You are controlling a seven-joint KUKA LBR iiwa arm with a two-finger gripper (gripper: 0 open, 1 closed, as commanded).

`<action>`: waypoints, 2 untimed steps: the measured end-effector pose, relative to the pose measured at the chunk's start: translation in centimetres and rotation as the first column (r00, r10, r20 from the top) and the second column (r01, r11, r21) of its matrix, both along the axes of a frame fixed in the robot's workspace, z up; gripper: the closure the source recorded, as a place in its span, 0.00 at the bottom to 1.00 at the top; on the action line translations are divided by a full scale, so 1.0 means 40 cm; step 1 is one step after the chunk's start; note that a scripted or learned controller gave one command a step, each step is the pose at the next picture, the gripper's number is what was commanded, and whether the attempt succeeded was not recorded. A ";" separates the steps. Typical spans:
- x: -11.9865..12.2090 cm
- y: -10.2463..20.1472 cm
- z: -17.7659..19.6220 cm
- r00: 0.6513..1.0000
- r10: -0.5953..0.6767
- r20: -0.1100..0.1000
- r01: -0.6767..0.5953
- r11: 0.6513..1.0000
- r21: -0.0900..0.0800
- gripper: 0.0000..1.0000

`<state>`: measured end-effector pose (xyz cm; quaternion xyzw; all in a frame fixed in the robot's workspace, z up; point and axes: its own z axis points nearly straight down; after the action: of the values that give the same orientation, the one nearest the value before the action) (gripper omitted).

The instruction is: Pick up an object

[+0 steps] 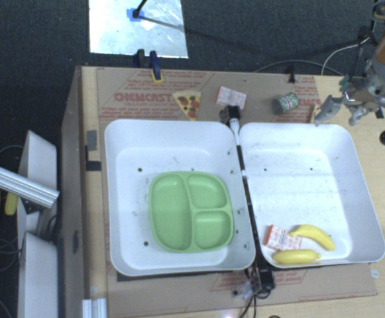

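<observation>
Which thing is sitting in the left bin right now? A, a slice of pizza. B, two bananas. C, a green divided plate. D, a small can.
C: the green divided plate lies in the left bin, while the bananas are in the right bin, and the small can and pizza slice lie on the board beyond the bins.
</observation>
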<state>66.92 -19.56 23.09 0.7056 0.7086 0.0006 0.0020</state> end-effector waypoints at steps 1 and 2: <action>0.000 0.000 0.000 1.000 0.000 0.000 0.000 1.000 0.000 0.00; 0.000 0.000 0.000 1.000 0.000 0.000 0.000 1.000 0.000 0.00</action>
<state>66.92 -19.56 23.10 0.7056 0.7086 0.0006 0.0020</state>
